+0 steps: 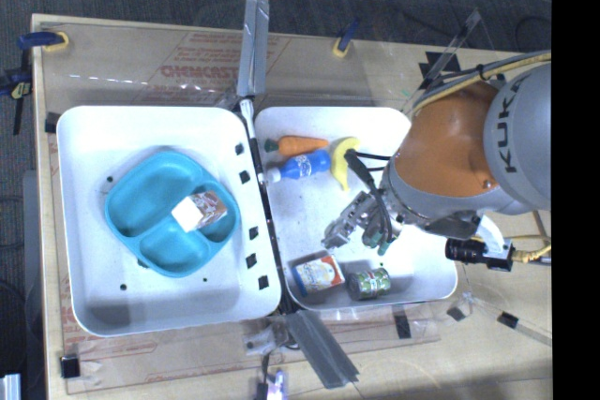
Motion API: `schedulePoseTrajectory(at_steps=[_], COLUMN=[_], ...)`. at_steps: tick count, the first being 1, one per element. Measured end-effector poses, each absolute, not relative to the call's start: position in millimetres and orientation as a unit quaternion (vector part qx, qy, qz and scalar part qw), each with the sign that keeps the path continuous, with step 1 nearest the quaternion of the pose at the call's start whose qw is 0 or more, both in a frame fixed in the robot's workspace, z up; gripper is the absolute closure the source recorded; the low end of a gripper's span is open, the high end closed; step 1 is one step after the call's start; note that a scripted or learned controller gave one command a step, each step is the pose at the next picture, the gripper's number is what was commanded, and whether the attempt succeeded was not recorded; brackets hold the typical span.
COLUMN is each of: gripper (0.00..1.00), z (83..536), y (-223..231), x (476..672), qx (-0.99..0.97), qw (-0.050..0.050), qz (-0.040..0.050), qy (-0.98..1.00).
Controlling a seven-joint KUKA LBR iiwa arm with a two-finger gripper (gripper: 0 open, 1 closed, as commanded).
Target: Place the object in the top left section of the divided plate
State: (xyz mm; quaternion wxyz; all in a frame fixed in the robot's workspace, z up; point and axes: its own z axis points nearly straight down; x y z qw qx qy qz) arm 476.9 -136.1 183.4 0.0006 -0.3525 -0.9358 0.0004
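The pincer (361, 228) hangs low over the right bin (422, 281), and I cannot tell how it is set or whether it has hold of anything; nothing shows plainly in its grip. Just below it lie a carton (319, 274) and a can (368, 281) against the near wall. Above it, toward the far wall, sit a bottle (302, 168), a carrot (302, 145) and a banana (341, 158), close together.

Well to its left, past the divider between the bins, the blue plate (141, 201) rests in the left bin (84, 295). A wrapped packet (200, 211) already lies on the plate, in a section on the side nearest the pincer. I judge the task may be largely done if that is the meant section, but which section counts as top left is not certain.

Room is tight around the pincer: objects crowd above and below, and the divider wall must be cleared on any crossing. The left bin offers open floor around the plate.
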Motion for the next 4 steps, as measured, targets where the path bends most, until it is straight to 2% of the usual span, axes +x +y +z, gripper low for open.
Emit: schedulePoseTrajectory(at_steps=[1,2,3,4], gripper=[1.00,1.00,1.00,1.00], z=[155,238,163,173], y=[-142,-140,-110,-110], x=[477.1,615.4,530.1,531.2], qx=[-0.269,-0.234,-0.207,-0.206], qw=[0.001,-0.002,0.001,0.000], qz=[0.0000,0.0000,-0.0001,-0.0003], qy=[-0.963,-0.972,-0.978,-0.979])
